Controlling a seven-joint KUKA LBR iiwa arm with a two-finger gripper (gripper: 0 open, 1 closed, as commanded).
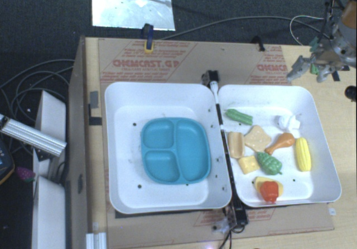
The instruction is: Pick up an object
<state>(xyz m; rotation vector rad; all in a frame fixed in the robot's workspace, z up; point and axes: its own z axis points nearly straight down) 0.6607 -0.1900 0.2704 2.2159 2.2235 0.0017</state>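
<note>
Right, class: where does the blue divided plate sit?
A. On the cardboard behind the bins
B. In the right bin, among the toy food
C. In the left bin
C. The blue divided plate lies flat in the left bin, while the toy food such as the corn cob lies in the right bin.

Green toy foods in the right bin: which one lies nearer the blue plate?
The long green pod, by the divider; the knobbly green one lies farther right.

Toy foods [266, 153] crowd right bin's [323, 186] middle.
</note>
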